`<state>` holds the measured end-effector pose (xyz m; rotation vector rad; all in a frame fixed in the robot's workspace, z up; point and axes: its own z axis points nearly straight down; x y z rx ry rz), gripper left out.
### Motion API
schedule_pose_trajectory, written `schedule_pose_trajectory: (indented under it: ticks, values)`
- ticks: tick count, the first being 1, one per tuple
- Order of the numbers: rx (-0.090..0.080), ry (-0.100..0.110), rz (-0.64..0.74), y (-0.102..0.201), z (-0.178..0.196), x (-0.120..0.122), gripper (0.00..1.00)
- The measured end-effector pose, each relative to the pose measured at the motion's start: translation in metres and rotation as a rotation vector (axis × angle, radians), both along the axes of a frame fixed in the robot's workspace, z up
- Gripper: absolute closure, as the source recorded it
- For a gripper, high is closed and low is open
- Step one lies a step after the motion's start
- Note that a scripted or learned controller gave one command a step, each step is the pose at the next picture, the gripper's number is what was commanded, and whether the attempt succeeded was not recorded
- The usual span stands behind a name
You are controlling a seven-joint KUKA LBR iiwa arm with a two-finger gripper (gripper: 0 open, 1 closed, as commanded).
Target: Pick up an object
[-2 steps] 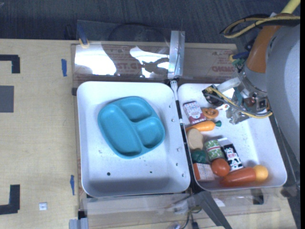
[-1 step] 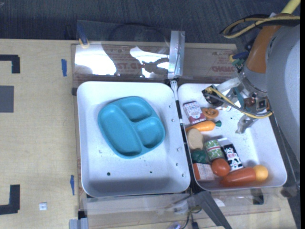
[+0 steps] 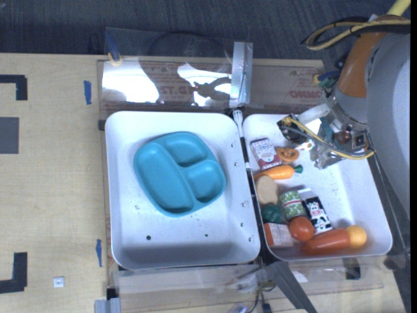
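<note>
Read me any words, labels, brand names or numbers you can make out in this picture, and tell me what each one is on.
No text is legible.
Cardboard strip at the back: red print, too blurred to read.
Small red and white carton: label too small to read.
Green can: label blurred.
Black and white carton: markings unreadable.

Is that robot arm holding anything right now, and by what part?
Cannot be told; the gripper hangs over the right bin, its grip hidden.
</note>
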<state>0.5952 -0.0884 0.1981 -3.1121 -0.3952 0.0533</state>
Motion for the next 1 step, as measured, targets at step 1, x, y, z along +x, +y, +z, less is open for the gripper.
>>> schedule_pose_trajectory:
  ticks: [1]
  values:
    - [0.000,0.001,0.000,0.0004,-0.0002,-0.0001,0.00]
